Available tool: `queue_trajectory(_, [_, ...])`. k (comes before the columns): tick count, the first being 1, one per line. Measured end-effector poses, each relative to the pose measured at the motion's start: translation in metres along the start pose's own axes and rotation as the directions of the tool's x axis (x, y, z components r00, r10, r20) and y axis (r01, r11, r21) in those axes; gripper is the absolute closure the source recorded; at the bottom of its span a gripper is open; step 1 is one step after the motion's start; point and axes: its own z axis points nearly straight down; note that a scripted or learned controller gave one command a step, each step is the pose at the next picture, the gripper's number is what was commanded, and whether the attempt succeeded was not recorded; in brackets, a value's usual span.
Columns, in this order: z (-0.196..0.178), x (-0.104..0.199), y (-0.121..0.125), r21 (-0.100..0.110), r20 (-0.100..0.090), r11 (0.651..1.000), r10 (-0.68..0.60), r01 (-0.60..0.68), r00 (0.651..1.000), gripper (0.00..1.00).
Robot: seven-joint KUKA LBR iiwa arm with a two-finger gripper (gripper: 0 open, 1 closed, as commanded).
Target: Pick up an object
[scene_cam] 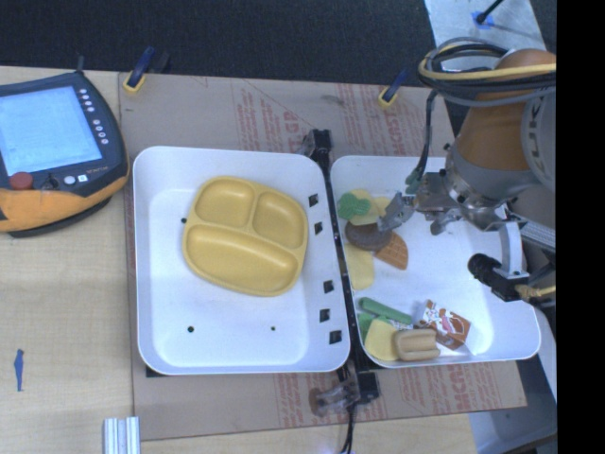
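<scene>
My gripper (417, 222) hangs low over the left half of the right bin (492, 320), below the grey and orange arm that reaches in from the right. Its fingers stand apart with nothing between them. The left fingertip (393, 218) is just above a brown round piece (365, 237) and an orange-brown wedge (395, 253). A green piece (355, 204) lies at the bin's upper left. A pale yellow piece (362, 272) sits below the brown one.
The front of the right bin holds a green stick (383, 309), a yellow slice (376, 340), a tan bread-like piece (416, 345) and a small printed packet (446, 325). A yellow divided plate (248, 235) lies in the left bin (161, 329). A control pendant (52, 145) rests at far left.
</scene>
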Motion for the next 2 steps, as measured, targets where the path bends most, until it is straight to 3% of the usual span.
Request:
queue_trajectory(1, [0.101,-0.038,0.002,0.009,0.000,1.000,0.006,-0.006,1.000,0.00])
queue_trajectory(2, [0.083,-0.038,0.007,-0.003,0.001,1.000,0.000,0.000,1.000,1.00])
